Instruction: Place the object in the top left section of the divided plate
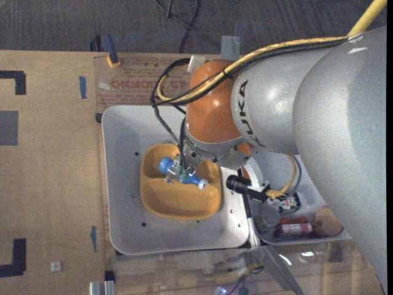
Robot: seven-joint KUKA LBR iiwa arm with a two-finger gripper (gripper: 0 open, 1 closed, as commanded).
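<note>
A yellow divided plate (175,204) lies in the left white bin (123,165). My gripper (183,172) hangs over the plate's upper part, reaching down from the orange wrist. A blue object (167,165), long and knobby with a second blue end at the lower right, sits crosswise between the fingertips just above the plate's top section. The gripper looks shut on its middle. The arm hides the plate's upper right rim, and the dividers are hard to make out.
The right bin (319,238) holds a red object (295,228), a tan rounded object (330,222) and a small white and black item (291,202). The grey arm covers most of that bin. Brown bench board lies to the left.
</note>
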